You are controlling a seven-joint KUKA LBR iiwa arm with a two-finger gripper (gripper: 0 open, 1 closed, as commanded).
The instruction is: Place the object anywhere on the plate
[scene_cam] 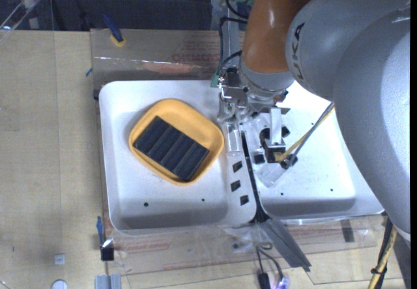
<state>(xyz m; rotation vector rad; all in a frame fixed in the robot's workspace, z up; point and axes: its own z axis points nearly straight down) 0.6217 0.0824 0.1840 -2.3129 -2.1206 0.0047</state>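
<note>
Gripper (257, 141) hangs low over the right bin (326, 190) just beside the divider; I cannot tell whether it is apart or together. What looks like a black ribbed slab (172, 146) lies on the yellow plate (177, 110) in the left bin (120, 170).

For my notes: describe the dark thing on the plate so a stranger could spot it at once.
Of the two white bins, take the left bin; a rounded yellow plate lies in it. On the plate rests a flat dark slab, set at a slant. Its lengthwise ribs and near-black colour against the yellow set it apart.
</note>
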